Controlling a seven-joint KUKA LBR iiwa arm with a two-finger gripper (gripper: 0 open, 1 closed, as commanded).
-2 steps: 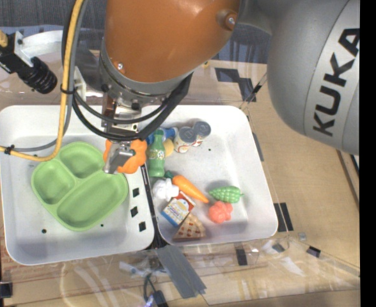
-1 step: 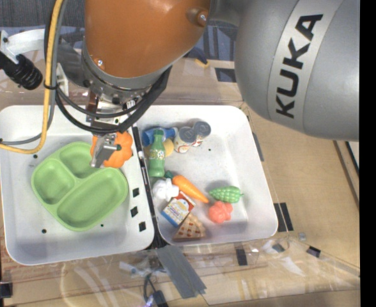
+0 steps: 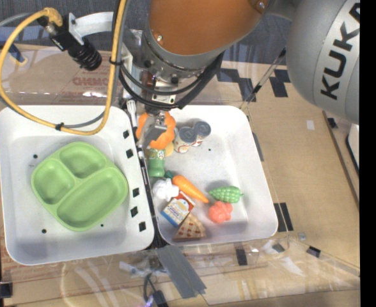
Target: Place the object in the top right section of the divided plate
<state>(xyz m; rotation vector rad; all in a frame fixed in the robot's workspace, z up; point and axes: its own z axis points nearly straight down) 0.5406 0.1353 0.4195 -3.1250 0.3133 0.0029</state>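
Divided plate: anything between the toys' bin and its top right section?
Nothing visible stands on the divided plate. Between it and the toy pile under the gripper run the two bins' adjoining rims, which a carried toy must clear. A yellow cable drapes above the plate.

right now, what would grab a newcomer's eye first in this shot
The big orange and grey arm looms over the top, reaching down at the right bin's left edge. A bright green divided plate sits in the left bin. Toy foods crowd the right bin, among them a carrot.

camera view: fixed above bench (image 3: 316, 171) | slanted downward | both bins (image 3: 22, 235) in frame
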